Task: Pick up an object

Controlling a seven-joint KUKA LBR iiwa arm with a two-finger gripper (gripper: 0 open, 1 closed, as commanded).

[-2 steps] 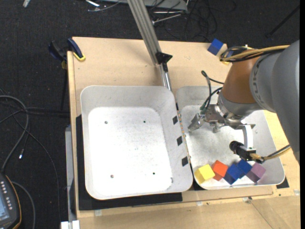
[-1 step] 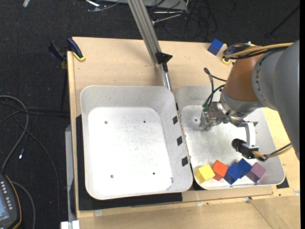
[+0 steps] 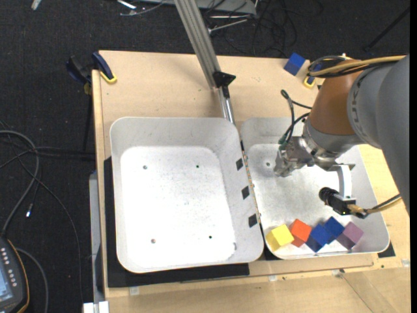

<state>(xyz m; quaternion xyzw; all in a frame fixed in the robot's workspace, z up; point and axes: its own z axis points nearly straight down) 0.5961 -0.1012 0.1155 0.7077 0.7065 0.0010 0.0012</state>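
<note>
Along the near wall of the right bin (image 3: 260,135) lie a yellow block (image 3: 281,237), an orange block (image 3: 300,231), a blue block (image 3: 324,233) and a purple block (image 3: 350,234), packed in a row. My gripper (image 3: 285,165) hangs over the far left part of that bin, well away from the blocks. Its fingers point down at the bare bin floor. Nothing shows between them.
The left bin (image 3: 130,135) sits beside the right one. A blue cube (image 3: 295,63) rests on the wooden bench at the back right. A metal pole (image 3: 199,34) slants across the back. A black clamp (image 3: 88,67) grips the bench's far left corner.
</note>
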